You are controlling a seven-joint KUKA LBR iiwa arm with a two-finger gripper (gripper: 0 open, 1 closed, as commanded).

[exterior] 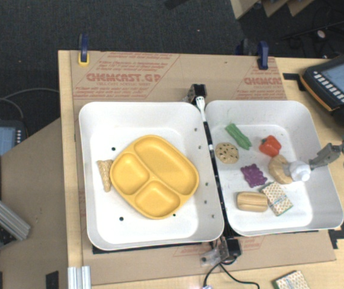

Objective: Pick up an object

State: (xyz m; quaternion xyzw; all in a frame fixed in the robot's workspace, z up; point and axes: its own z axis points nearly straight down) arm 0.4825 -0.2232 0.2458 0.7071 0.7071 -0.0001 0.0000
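Bench with two white bins; pick not yet begun
Gripper [328,155] apparently at right bin's [322,215] edge, jaw state indiscernible; nearest object, tan round piece [279,170], lies beside it, so descent and closure remain

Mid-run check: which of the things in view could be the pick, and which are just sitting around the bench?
Pick candidates, in the right bin: green piece, red piece, cookie, purple piece, bread roll, patterned packet. In the left bin: yellow tray, cracker.

Lying about: tablet, blue clamps.
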